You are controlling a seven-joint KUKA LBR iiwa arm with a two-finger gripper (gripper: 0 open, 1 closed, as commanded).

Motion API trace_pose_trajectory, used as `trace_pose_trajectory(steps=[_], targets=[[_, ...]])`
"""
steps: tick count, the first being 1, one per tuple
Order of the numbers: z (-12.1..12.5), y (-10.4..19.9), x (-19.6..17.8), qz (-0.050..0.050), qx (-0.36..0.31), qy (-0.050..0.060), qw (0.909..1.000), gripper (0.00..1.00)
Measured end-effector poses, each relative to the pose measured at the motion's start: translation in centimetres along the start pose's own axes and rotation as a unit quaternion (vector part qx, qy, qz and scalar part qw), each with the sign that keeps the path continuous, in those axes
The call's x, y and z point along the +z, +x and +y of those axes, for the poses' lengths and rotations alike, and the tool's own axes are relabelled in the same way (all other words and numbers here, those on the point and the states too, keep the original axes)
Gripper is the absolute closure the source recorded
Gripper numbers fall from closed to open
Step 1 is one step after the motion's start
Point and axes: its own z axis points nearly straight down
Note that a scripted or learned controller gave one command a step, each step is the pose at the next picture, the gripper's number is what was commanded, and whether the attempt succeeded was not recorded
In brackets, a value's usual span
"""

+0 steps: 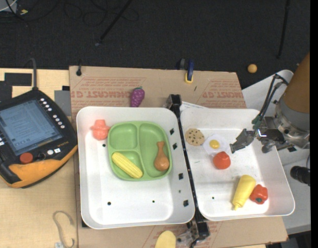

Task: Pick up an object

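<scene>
While the end effector hangs over the right bin, its two dark fingers are spread apart with nothing between them; one finger points down and left toward the tomato, the other sits nearer the wrist.

The right bin holds five things. A round cookie with dark chips lies near the bin's upper left corner. Just right of it and a little lower is a small yellow piece. Below that sits a red tomato, round and glossy, near the lower finger's tip but apart from it. Toward the lower right lies a yellow squeeze bottle, tilted with its narrow end down and left, and a red pepper with a green stem touches its right side.

The left bin carries a green divided plate with three compartments. A yellow corn cob lies slantwise in the lower left compartment, and a brown drumstick rests upright in the right compartment. A pink toy sits on the bin floor just left of the plate's upper edge.

Outside the bins, a purple grape bunch lies on the cardboard behind the left bin, a handheld control pendant rests on the bench at far left, and a yellow lemon-like object sits at the front edge.
</scene>
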Motion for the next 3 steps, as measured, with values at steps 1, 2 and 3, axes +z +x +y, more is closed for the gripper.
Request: trace_pose_trajectory(steps=[1,2,3], targets=[[0.2,0.0,-0.6,-0.001,-0.001,-0.006,1.0000,0.00],[0.7,1.0,4.9,0.000,0.000,-0.003,1.0000,0.00],[0.1,1.0,11.2,0.000,-0.001,-0.003,1.0000,0.00]])
